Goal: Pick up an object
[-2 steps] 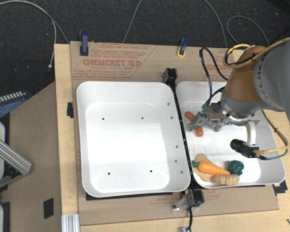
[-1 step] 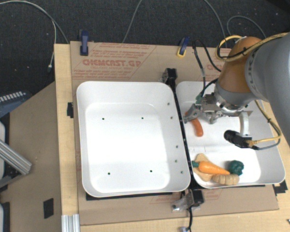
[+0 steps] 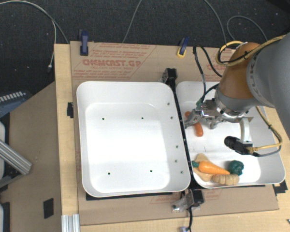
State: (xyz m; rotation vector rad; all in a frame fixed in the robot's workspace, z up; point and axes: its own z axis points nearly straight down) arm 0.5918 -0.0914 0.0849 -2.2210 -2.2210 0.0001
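My gripper (image 3: 199, 118) hangs low over the left part of the right bin (image 3: 266, 175), near the wall shared with the left bin. A small orange-red piece (image 3: 198, 129) lies right under it, touching or nearly touching it. Nearer the front of the same bin lie an orange carrot (image 3: 210, 167), a tan lumpy piece (image 3: 225, 179) and a dark green piece (image 3: 236, 166). The grey arm with its orange band (image 3: 237, 76) covers the back of this bin.
The left bin (image 3: 87, 129) sits beside the right one, their walls meeting at the middle. A black part with a yellow cable (image 3: 236, 144) hangs off the wrist above the right bin. Cables loop behind the bench.
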